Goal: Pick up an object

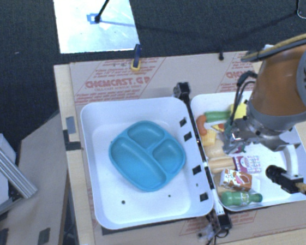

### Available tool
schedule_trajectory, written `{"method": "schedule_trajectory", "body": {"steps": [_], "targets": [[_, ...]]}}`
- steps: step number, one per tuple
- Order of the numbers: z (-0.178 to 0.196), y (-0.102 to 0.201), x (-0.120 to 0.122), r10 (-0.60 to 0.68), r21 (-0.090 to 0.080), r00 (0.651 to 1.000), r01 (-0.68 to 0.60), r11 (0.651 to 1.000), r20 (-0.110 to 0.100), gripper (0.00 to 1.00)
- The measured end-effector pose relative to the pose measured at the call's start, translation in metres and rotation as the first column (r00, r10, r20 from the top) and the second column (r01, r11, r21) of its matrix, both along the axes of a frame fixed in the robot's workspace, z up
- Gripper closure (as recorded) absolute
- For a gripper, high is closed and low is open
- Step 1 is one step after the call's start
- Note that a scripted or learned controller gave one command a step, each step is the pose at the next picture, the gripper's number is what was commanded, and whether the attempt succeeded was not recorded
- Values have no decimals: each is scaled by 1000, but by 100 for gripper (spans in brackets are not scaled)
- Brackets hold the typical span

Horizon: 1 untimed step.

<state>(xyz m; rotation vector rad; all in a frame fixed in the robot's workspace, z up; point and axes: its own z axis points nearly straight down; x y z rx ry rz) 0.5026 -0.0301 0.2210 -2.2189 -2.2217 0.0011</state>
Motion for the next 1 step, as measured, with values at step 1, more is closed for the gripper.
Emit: {"method": "schedule_trajectory", "body": {"steps": [1], "targets": [[13, 9, 7, 4, -1, 1000, -4, 1000, 3, 100]]}}
